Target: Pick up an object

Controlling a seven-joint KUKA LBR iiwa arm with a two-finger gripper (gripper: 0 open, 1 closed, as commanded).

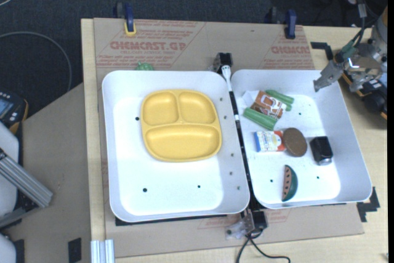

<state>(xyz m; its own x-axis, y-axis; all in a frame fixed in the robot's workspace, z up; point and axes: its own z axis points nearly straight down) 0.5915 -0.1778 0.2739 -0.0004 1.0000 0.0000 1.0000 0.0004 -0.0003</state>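
The arm's gripper point(326, 76) hangs at the far right corner of the right bin point(351, 151), just over its rim and well apart from anything it could lift. Whether the jaws are spread or pressed together cannot be told from this slanted view, and nothing is seen between them.

Inside the right bin, all the candidates lie toward its left and middle. A green stick point(261, 118) sits beside a brown packet point(269, 104) near the bin's far left. A small carton point(269, 141) touches a brown disc point(295, 141) at the centre, with a black block point(321, 149) just right of the disc. A watermelon slice point(289, 183) lies alone near the bin's near edge.

This looks like the approach stage, with no grasp begun. The next move calls for travelling leftward over the bin and descending on one piece; the watermelon slice or black block, standing clear of neighbours, seem the easier targets.
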